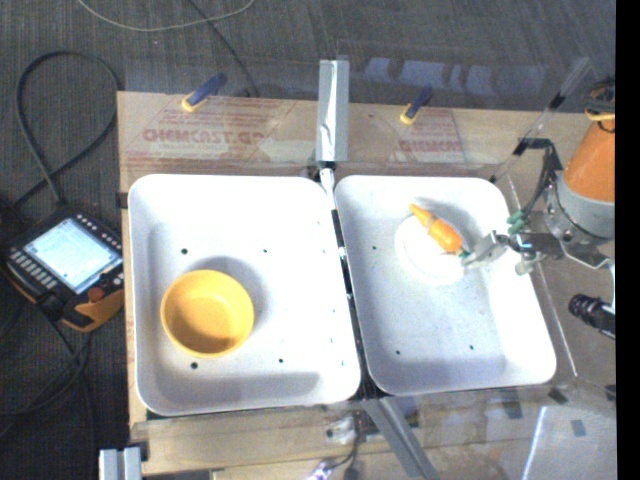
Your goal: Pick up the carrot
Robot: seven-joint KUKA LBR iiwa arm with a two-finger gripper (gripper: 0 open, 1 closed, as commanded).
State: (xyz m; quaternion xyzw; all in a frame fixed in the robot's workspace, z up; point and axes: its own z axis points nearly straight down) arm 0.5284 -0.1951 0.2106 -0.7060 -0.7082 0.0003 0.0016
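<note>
The carrot (438,228) is small and orange with a green tip. It lies tilted in the upper middle of the right bin (520,358), at the top edge of a faint white round patch (428,253) on the bin floor. My gripper (489,250) reaches in from the right over the bin's right side, low and just to the right of the carrot's lower end. Its tip is close to the carrot, and nothing is visibly held. The orange band of the arm (590,173) sits above the wrist at the right edge.
A yellow bowl (207,312) stands in the lower left of the left bin (290,218). A raised divider (342,268) separates the two bins. A pendant with a screen (65,258) and cables lie on the floor to the left.
</note>
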